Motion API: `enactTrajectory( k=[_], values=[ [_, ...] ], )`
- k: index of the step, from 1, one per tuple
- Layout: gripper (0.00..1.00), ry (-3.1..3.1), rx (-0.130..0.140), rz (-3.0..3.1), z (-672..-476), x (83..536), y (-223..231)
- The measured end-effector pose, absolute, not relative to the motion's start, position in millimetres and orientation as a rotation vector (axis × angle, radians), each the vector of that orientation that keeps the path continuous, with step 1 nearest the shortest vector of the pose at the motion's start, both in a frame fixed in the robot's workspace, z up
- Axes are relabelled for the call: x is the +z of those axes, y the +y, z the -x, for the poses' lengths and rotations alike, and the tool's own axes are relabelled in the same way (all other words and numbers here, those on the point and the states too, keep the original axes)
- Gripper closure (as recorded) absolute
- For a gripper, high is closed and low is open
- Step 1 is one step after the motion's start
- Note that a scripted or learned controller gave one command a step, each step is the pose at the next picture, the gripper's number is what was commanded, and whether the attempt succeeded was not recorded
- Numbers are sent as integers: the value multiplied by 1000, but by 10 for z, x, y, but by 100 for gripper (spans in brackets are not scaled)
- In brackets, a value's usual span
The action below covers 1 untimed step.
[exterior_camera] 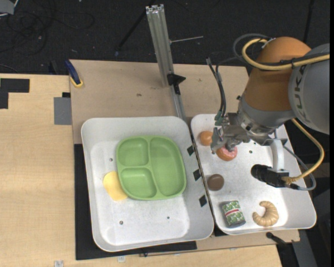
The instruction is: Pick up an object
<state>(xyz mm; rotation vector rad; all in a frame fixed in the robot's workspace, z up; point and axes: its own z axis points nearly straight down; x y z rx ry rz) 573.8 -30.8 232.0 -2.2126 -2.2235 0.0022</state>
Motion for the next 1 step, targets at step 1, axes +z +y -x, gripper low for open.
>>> enactTrajectory(
  k=[1],
  values=[
    [100,-2222,4,2213,-5504,2296,133]
  ],
)
